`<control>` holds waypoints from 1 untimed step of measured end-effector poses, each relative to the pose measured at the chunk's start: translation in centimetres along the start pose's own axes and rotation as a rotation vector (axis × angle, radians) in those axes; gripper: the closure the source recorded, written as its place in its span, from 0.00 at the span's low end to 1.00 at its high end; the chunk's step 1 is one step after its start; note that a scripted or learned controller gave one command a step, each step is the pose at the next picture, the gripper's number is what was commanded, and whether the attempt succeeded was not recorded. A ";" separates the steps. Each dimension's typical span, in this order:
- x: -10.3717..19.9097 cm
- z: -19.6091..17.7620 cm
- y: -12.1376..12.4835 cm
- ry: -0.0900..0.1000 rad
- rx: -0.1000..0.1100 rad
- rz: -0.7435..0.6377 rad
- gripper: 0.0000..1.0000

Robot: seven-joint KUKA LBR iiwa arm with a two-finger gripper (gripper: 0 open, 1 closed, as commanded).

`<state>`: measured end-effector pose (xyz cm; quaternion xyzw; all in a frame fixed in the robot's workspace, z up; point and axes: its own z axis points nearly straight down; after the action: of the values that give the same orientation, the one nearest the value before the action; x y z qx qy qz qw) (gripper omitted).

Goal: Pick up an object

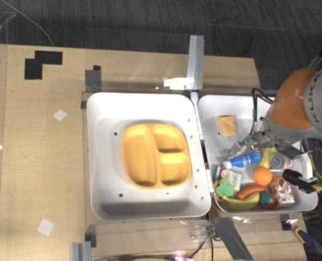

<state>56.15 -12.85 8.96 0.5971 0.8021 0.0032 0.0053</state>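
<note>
Two shallow white bins side by side on the wooden bench (41,173). In the left bin (98,145), just a yellow divided tray (153,156), lying flat in the middle. In the right bin (211,110), the whole stock of candidates: a tan square block (227,125) alone toward the far wall, and nearer the front a crowded heap. In that heap, a blue-and-white bottle (242,160) on its side, an orange ball (263,176) just beside it, a red sausage-shaped toy (252,191) resting across a yellow banana (242,202), a green toy (223,189) at the left end, and a small printed carton (284,192) at the right.

Reaching in from the right, the grey arm with its orange band (291,99), bent down over the right bin. At its end, the gripper (261,143), low over the back edge of the heap, close to the bottle's cap end. Open or closed: impossible to tell from this angle, with the wrist in the way. Nothing visibly caught in it, nothing raised off the pile.

Judged from this: approach largely made, pick itself not yet shown done. Left to do: settling on one item, closing on it, lifting it clear of its neighbours. Probable target the bottle, though far from certain. Main risk, by the look of things: tight packing, with a neighbour nudged or dragged along.
</note>
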 end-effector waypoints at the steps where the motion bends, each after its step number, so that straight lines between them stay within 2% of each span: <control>1: -0.1 -1.4 0.4 -0.007 -0.011 -0.004 1.00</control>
<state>56.55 -12.87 10.34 0.5956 0.8032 0.0057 0.0116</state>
